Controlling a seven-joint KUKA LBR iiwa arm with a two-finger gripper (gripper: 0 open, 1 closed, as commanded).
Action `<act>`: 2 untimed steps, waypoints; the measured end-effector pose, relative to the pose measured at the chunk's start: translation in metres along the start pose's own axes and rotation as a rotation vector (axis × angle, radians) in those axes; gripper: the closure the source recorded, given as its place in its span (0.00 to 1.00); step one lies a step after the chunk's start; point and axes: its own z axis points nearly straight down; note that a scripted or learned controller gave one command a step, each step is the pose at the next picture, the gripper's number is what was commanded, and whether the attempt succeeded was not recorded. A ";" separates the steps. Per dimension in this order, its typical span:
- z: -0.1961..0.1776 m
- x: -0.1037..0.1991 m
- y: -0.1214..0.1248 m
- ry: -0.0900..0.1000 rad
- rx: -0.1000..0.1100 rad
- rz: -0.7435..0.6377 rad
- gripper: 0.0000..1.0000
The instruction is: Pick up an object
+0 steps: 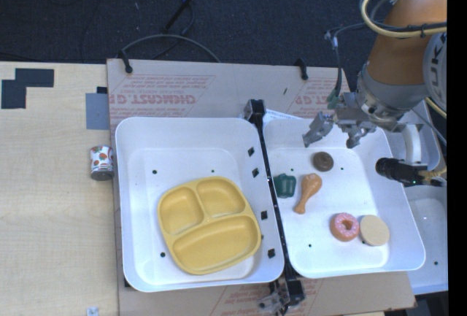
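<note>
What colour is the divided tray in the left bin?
Yellow. The divided tray shows plainly in the camera view, lying in the left bin.

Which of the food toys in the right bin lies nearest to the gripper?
The small brown round piece, just below the gripper. The green pepper, drumstick, pink donut and tan disc lie farther down.

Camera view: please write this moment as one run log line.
gripper: open, above right white bin | holding: nothing | nearest: brown round cookie

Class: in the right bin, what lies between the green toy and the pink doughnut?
In the camera view, the toy drumstick lies between the green toy and the pink doughnut.
</note>
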 end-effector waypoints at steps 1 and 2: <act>-0.007 0.000 0.002 -0.001 -0.012 -0.001 0.00; 0.053 -0.006 -0.005 -0.001 -0.006 0.000 0.00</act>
